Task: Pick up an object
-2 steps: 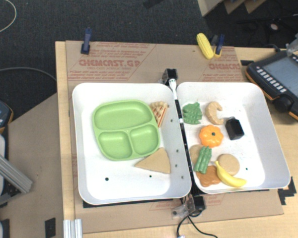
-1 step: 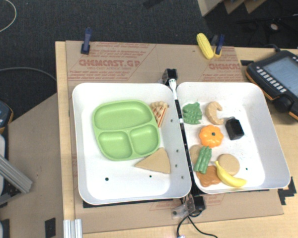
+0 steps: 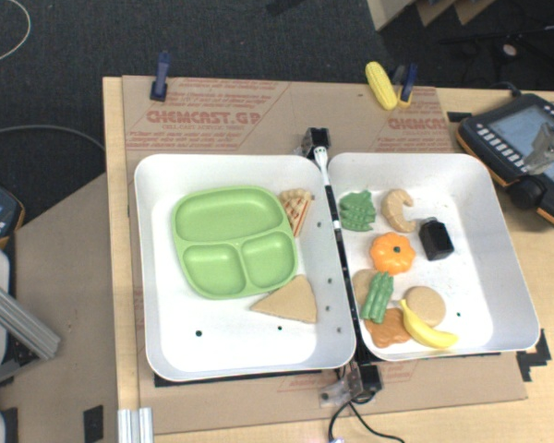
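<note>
The right bin [image 3: 499, 247] holds several toy foods. A green leafy piece [image 3: 357, 209] and a tan curved pastry [image 3: 399, 209] lie at its back. A black block [image 3: 435, 238] sits beside an orange pumpkin [image 3: 392, 253]. Toward the front are a green pea pod [image 3: 379, 295], a round tan cookie [image 3: 426, 305], a yellow banana [image 3: 427, 329] and an orange-brown piece [image 3: 385, 329]. The left bin [image 3: 157, 247] holds a green divided plate [image 3: 234, 241], a striped sandwich wedge [image 3: 296, 209] and a tan triangular slice [image 3: 289, 301].
A yellow toy corn [image 3: 380, 85] lies on the cardboard behind the right bin, beside a blue clamp [image 3: 407, 81]. Another blue clamp [image 3: 160, 75] stands at the back left. A black handheld pendant [image 3: 517, 137] rests past the right bin's far corner.
</note>
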Controlling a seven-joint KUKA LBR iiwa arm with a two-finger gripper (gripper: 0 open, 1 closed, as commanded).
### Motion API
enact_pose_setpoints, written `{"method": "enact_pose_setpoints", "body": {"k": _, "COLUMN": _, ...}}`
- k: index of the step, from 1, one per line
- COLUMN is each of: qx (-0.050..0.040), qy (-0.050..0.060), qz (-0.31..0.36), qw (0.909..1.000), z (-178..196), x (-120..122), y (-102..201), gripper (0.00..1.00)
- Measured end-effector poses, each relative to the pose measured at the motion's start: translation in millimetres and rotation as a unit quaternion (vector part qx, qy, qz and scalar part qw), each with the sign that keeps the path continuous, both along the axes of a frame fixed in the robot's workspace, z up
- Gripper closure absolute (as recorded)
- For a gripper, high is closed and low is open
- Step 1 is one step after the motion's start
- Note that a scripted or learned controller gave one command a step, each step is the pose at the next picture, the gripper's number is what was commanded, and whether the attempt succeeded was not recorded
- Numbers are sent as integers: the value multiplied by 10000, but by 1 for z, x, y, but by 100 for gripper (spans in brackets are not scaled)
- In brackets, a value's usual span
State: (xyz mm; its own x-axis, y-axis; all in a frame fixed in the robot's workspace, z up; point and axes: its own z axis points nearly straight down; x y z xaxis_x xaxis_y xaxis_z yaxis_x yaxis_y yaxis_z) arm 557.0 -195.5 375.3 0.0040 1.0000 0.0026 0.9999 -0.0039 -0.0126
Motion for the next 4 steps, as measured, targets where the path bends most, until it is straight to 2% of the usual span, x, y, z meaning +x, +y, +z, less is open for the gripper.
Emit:
{"method": "enact_pose_setpoints", "body": {"k": 1, "qx": 17, "qy": 18, "qz": -21, "qw": 10000, "z": -131, "x": -84, "y": -30, "gripper": 100}}
{"method": "enact_pose_setpoints", "body": {"k": 2, "qx": -25, "qy": -141, "qz": 71, "qw": 9999, "z": -13, "x": -44, "y": 39, "gripper": 100}}
{"method": "enact_pose_setpoints", "body": {"k": 3, "qx": 14, "qy": 5, "qz": 26, "qw": 10000, "z": -137, "x": -80, "y": 79, "gripper": 100}}
{"method": "enact_pose_setpoints", "body": {"k": 4, "qx": 15, "qy": -25, "qz": 76, "qw": 10000, "z": -173, "x": -79, "y": 195, "gripper": 100}}
